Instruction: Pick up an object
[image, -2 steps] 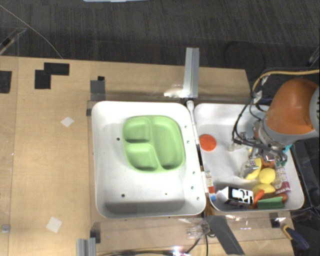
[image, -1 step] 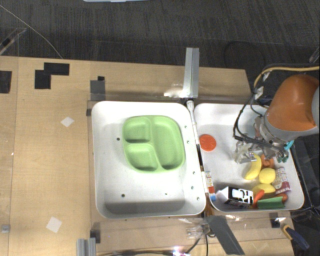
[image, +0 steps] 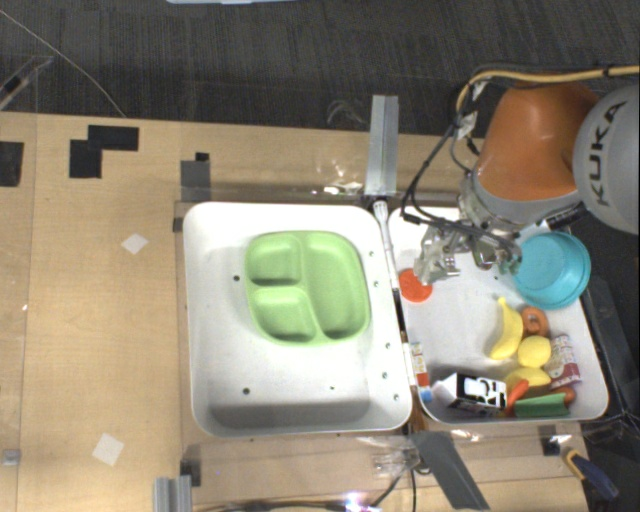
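A small orange-red object (image: 415, 288) lies at the left edge of the right bin (image: 600, 395), near the middle of the frame; it looks round, so no long axis is clear. The hand (image: 440, 262) hangs just above it to the right, metal fingers pointing down; I cannot tell if they are spread. The arm (image: 535, 140) comes from the upper right. A green divided plate (image: 305, 285) lies in the left bin (image: 215, 380).

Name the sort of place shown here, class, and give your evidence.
Probably a robotics lab test bench: a KUKA arm reaches over two white bins, one holding a green divided tray, the other toy food.
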